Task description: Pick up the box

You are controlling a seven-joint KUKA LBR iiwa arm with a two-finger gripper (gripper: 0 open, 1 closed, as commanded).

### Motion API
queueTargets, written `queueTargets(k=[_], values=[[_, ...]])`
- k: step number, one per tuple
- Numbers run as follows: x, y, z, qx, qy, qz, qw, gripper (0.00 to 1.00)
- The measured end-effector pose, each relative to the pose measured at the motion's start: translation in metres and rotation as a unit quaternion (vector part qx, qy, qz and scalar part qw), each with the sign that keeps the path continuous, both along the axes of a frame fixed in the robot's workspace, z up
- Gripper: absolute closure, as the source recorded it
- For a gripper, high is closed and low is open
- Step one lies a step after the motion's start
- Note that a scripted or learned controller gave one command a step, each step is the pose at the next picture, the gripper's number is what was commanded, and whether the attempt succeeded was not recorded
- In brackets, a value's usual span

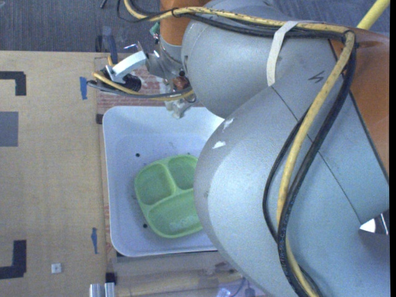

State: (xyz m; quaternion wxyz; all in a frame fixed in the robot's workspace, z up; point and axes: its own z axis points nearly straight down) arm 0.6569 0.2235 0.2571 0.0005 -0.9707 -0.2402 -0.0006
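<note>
Box location: cannot tell, bulky grey arm (278,166) covering the right side. Claw (177,107) over white bin's (120,166) far edge, state impossible to tell. Green divided plate (164,197) mid-bin, bare floor leftward.

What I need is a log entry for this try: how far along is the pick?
Done: nothing that I can confirm; no grasp of the box can be seen. In hand: the arm stretches over the white bin, its wrist end by the bin's far rim, beside a green divided plate. Left: gripping the box and lifting it.
</note>
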Motion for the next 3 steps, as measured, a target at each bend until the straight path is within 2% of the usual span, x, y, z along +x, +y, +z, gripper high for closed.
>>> queueTargets(k=[1,2,3], values=[[0.001,-0.001,0.010,0.0005,-0.001,-0.002,1.0000,1.00],[-0.010,0.002,0.052,-0.0012,0.002,0.097,0.9953,1.00],[0.002,0.002,0.083,-0.0001,0.000,0.029,0.9996,1.00]])
